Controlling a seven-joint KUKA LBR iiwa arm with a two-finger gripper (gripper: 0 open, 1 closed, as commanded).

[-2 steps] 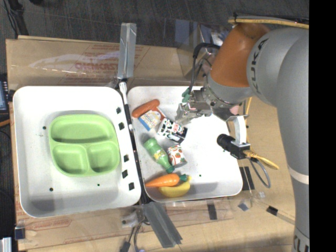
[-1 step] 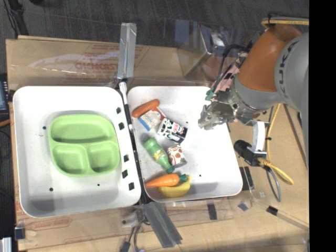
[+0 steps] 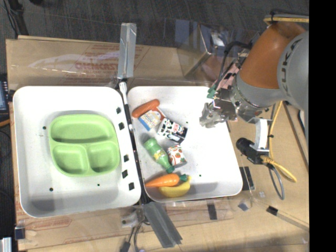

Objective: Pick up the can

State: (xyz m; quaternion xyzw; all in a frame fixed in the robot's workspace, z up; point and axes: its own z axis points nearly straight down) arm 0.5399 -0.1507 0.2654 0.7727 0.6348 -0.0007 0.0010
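A small can [image 3: 149, 119] with a blue, white and yellow label lies on its side in the right bin [image 3: 210, 164], near its upper left, just below an orange sausage [image 3: 145, 108]. My gripper [image 3: 210, 116] hangs over the right part of the same bin, about a hand's width to the right of the can and apart from it. Nothing shows in the gripper. The grey arm with its orange band [image 3: 268, 56] reaches in from the upper right.
Beside the can lie a black-and-white carton [image 3: 172, 130], a green bottle [image 3: 157, 152], a small red-and-white box [image 3: 177, 155], a carrot [image 3: 163, 180] and a banana [image 3: 176, 189]. The left bin [image 3: 31, 193] holds a green divided tray [image 3: 84, 143].
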